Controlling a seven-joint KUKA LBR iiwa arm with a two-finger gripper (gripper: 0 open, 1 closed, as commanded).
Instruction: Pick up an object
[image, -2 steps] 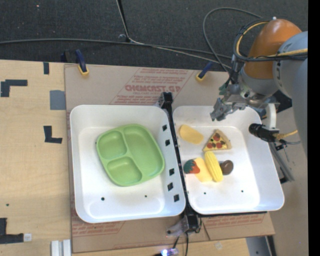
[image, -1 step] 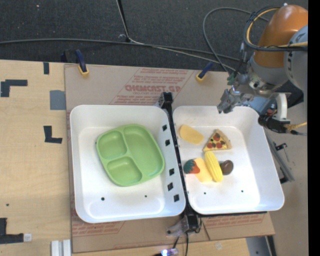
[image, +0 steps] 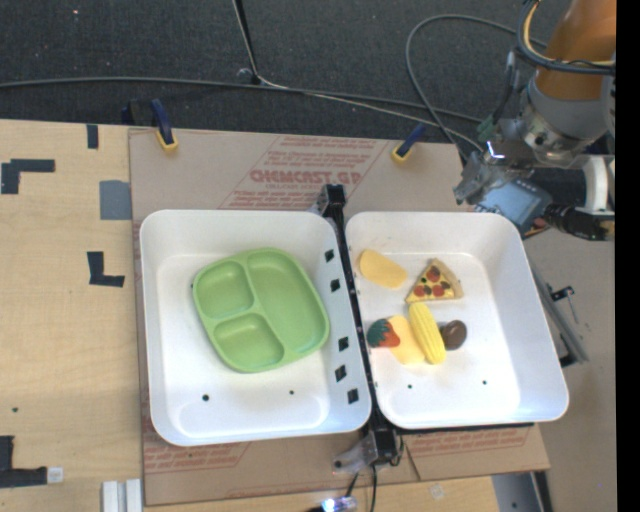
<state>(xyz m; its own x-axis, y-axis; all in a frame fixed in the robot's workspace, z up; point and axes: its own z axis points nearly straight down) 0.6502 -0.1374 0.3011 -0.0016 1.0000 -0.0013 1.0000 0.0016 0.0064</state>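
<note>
In the right bin (image: 500, 395) we see free floor along the front and right sides; the toys crowd its middle: the corn (image: 427, 333) touches the brown piece (image: 453, 334); the pizza slice (image: 435, 284) lies near; in the left bin (image: 170, 400) the green tray (image: 260, 309) takes the centre.

Cardboard sheet (image: 300, 170) on wooden bench (image: 60, 330), dark carpet (image: 120, 50) behind.

Bench (image: 60, 330): cardboard sheet (image: 300, 170), two white bins (image: 160, 330).

A light green plastic divided tray (image: 261, 309) lies in the left shallow white bin (image: 165, 330). Two blue-and-yellow clamps (image: 160, 126) hold the brown cardboard sheet (image: 290, 170) on the wooden table (image: 55, 330).
</note>
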